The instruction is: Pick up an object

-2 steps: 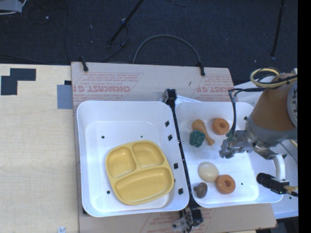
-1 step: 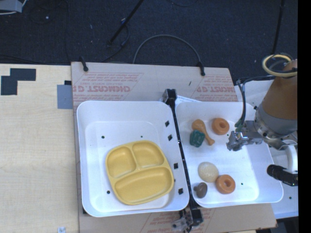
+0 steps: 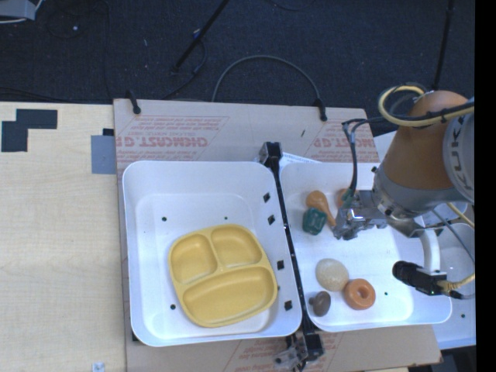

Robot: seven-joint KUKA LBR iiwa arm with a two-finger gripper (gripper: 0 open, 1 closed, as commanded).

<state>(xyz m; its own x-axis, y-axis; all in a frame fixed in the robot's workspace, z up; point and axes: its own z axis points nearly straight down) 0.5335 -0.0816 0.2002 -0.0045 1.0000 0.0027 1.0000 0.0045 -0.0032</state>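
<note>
The right bin (image 3: 387, 316) holds a tan pear-shaped object (image 3: 318, 202), a dark green block (image 3: 314, 222), a beige round stone-like object (image 3: 332, 273), an orange ring (image 3: 359, 294) and a small brown lump (image 3: 321, 303). My gripper (image 3: 346, 222) hangs low over the upper middle of that bin, just right of the pear shape and the green block. A small orange thing (image 3: 342, 197) peeks out right behind the gripper. Nothing shows between the fingers, and their gap is not discernible.
The left bin (image 3: 147, 208) holds a yellow three-compartment plate (image 3: 222, 273). A black divider rail (image 3: 280, 231) runs between the bins. The arm's orange and grey body (image 3: 422, 157) covers the right bin's far right corner.
</note>
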